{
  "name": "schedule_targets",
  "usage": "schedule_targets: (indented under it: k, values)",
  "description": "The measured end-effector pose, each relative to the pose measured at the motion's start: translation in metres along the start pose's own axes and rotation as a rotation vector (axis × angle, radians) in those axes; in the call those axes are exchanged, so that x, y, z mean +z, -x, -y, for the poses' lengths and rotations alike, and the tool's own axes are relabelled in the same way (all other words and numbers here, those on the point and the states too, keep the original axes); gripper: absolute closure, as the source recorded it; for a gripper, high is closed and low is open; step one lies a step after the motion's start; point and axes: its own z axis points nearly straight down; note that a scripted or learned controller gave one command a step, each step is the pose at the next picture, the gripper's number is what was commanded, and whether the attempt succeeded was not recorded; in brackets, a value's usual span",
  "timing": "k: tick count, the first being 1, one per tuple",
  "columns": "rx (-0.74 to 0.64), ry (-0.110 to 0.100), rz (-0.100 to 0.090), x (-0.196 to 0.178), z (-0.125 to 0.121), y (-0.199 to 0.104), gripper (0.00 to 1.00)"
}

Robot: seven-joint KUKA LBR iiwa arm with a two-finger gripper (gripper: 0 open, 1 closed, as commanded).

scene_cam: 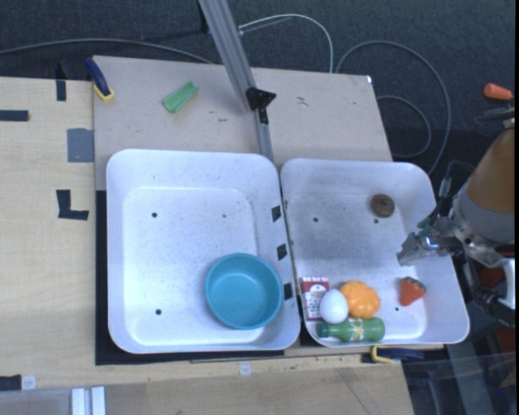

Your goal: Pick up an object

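Red strawberry (411,290) just below gripper (413,251) — right bin (346,180)

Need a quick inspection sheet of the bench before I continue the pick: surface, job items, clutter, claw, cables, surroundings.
Surface: left bin and right bin side by side.
Job's things: blue bowl in left bin; white egg, orange fruit, green bottle, red strawberry, red carton, brown disc in right bin.
Clutter: green block behind bins.
Claw: claw over right bin's right side, above strawberry.
Cables: white cable behind.
Surroundings: metal pole.
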Motion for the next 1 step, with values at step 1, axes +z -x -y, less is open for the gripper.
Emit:
schedule_targets:
  k: [1]
  values:
    - [0.0, 0.001, 0.001, -0.0629, 0.0014, -0.0016, 1.0]
